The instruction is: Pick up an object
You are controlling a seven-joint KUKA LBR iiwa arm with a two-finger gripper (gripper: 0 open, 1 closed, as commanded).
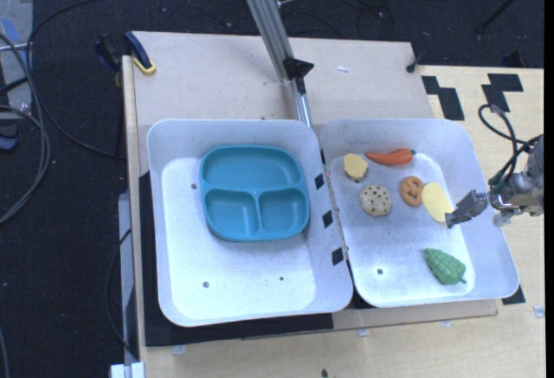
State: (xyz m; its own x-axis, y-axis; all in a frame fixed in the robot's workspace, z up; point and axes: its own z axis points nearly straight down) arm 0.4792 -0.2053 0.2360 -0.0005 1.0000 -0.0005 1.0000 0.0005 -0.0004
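- The gripper (463, 210) reaches in at the right bin's (485, 162) three o'clock edge, its dark tip low over the floor; I cannot tell its state from here.
- The yellow piece (434, 200) lies just beside that tip, toward ten o'clock, its long axis running roughly eleven to five.
- The green piece (445, 266) sits near, toward seven o'clock.

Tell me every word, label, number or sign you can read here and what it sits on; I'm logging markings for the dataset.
No text can be read.
The blue divided tray in the left bin is plain.
The toy foods in the right bin bear no writing.
The black square markers on the bench are patterns, not letters.
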